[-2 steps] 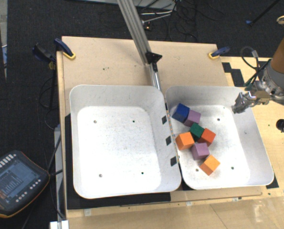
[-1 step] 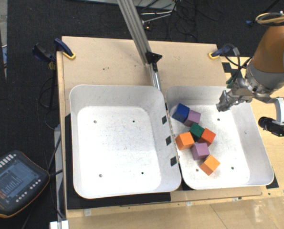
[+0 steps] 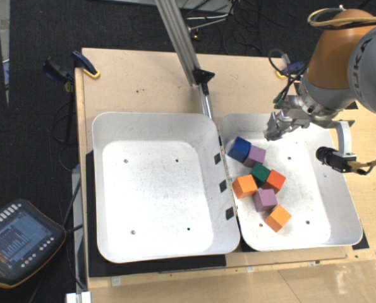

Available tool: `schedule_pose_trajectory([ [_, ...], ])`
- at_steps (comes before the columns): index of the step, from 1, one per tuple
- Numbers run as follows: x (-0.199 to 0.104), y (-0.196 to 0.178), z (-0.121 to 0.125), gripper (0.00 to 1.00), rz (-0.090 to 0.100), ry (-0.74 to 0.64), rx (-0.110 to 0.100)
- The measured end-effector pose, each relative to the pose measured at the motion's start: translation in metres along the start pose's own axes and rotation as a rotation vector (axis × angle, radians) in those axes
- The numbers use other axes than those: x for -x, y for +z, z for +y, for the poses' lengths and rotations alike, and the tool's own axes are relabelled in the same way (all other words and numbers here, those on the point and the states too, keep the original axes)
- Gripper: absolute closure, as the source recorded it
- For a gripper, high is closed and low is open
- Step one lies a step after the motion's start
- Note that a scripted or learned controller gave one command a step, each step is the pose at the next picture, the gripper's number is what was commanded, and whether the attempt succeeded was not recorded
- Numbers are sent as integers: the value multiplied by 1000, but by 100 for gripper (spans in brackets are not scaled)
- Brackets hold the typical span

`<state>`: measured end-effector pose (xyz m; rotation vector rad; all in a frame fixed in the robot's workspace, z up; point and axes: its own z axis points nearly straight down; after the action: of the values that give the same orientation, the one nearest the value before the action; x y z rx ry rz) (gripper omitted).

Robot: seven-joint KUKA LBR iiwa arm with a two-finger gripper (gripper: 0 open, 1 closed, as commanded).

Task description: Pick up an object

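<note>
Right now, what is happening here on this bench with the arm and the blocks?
A grey and orange robot arm reaches in from the right, and its pincer hovers over the far part of the right bin. It holds nothing yet. Below it lies a cluster of small blocks: a blue block nearest the pincer, then purple, green and orange ones. The left bin sits beside it.

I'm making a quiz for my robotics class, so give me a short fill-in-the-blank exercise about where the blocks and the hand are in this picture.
1. All the blocks lie in the ____ bin.
2. The block nearest the left bin at the cluster's top is ____.
3. The green block touches a purple block and an ____ block.
4. The hand hovers above the right bin's ____ edge.

Missing words: right; blue; orange; far
</note>
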<state>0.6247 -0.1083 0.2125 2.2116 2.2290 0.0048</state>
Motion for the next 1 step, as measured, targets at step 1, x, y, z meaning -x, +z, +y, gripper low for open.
schedule_pose_trajectory([
  [1,-45,-2,8,100,0,0,-1],
])
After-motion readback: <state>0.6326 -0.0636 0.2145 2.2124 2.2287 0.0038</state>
